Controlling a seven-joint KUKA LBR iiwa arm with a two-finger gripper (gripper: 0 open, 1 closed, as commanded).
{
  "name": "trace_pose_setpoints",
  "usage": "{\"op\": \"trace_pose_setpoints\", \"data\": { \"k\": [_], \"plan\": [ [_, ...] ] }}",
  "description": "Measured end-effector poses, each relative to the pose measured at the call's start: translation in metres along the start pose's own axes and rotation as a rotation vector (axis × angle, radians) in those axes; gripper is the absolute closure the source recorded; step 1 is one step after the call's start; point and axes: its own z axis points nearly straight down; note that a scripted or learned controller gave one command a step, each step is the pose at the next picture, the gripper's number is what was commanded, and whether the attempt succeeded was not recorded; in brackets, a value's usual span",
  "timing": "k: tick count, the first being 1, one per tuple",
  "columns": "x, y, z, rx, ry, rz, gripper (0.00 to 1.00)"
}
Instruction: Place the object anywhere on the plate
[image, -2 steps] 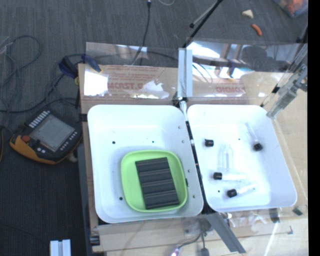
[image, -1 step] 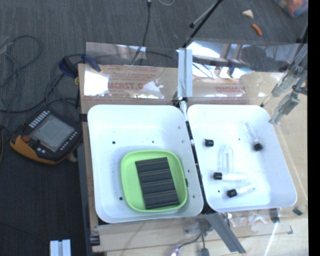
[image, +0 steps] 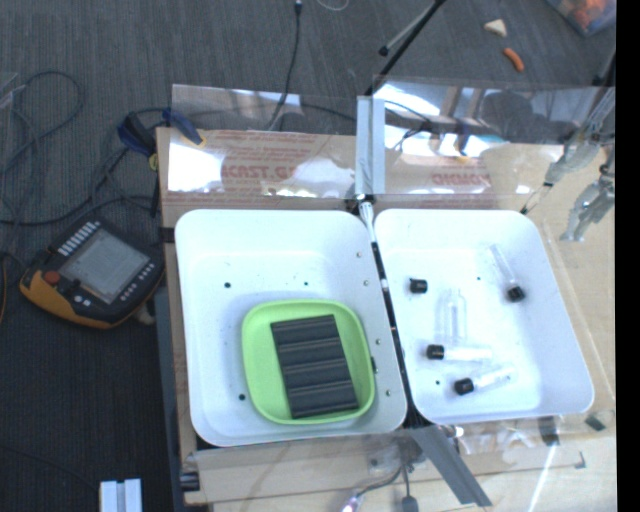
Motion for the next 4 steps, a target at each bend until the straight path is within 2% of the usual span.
{"op": "trace_pose_setpoints", "data": {
  "k": [1, 2, 3, 4],
  "plan": [
    [-0.052, -0.018, 0.007, 0.0, 0.0, -0.249, 0.0],
    [-0.052, -0.018, 0.0, -0.001, 0.0, -0.528, 0.0],
    [-0.082, -0.012, 0.0, -0.002, -0.001, -0.792, 0.0],
    [-0.084, -0.012, 0.0, -0.001, 0.0, -0.99, 0.0]
  ]
}}
